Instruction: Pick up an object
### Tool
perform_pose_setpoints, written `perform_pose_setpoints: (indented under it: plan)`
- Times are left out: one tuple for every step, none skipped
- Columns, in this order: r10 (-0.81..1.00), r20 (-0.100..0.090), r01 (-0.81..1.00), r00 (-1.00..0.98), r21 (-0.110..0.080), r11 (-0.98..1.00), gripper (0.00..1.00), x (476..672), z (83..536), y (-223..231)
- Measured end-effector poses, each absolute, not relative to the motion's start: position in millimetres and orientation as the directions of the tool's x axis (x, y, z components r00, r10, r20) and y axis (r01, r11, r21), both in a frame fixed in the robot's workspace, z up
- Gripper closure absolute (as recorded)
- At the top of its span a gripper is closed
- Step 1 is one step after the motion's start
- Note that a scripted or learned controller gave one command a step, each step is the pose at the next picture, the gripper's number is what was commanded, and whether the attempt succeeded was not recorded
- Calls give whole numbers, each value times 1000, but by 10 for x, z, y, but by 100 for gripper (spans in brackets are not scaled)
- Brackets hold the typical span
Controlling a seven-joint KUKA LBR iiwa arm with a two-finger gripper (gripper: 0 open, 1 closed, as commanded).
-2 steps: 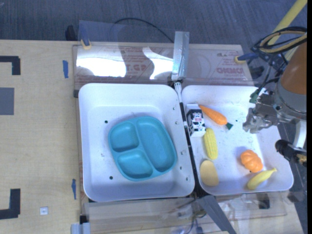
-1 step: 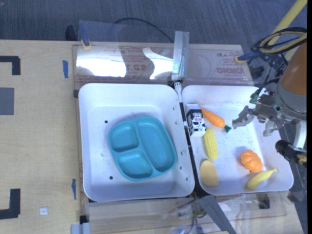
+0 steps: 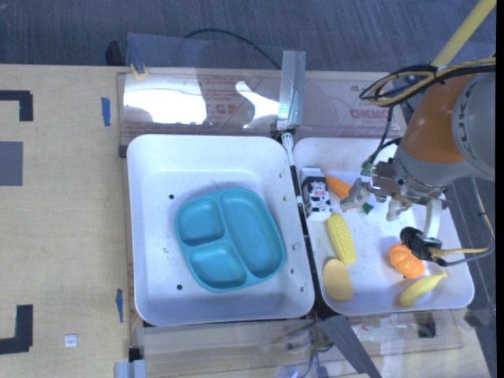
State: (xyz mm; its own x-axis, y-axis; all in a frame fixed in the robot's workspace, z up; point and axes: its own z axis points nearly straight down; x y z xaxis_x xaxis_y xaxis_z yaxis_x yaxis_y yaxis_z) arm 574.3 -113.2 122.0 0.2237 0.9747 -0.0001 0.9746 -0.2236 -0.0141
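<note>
Gripper hangs over the right bin, its two fingers apart with nothing between them. Nearest candidate is the corn cob, near the gripper between 7 and 8 o'clock. The cob's long axis runs roughly 11 to 5 o'clock.

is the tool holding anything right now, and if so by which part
Nothing is held. The tool hangs over the right white bin, its fingers apart with bare bin floor between them.
</note>
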Motion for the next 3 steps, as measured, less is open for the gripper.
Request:
perform_pose_setpoints:
  plan:
    - [968, 1, 968, 252, 5, -252, 0, 6380, 869, -1301]
    - [968, -3, 968, 250, 1, -250, 100, 6364, 957, -1303]
    - [985, 3, 985, 173, 7, -173, 100, 5691, 1898, -882]
